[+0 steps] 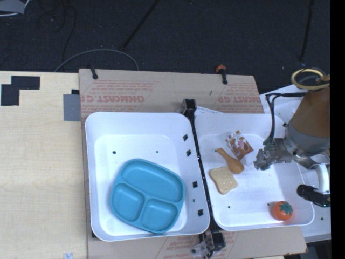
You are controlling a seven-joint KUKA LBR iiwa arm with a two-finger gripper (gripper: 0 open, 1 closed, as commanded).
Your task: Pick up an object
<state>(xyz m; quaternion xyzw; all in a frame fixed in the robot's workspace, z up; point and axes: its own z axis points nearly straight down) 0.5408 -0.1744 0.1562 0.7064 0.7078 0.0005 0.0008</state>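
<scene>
**benchbot:** Trying to pick something out of the right-hand shallow white plastic bin (253,220). My two-finger metal gripper (262,159) sits low by the bin's right side, near a small red-and-white patterned packet (239,143). Closest things: that packet, a tan wooden spoon (230,161) and a beige slice of toy bread (223,180), the spoon's bowl just beside the bread's top edge. A round orange toy fruit with a green top (282,210) sits well apart in the near right corner.

**gripgeek:** I'd go for the fruit: nothing crowds it. If you stick with the packet, come straight down over its middle so you don't nudge the spoon. What's your hand doing?

**benchbot:** Honestly can't tell how wide it is; it's just a dark clump from up here. Nothing visible between the tips.

**gripgeek:** Left bin?

**benchbot:** Just a blue three-compartment plastic tray (147,195). Too flat, skipping.
</scene>
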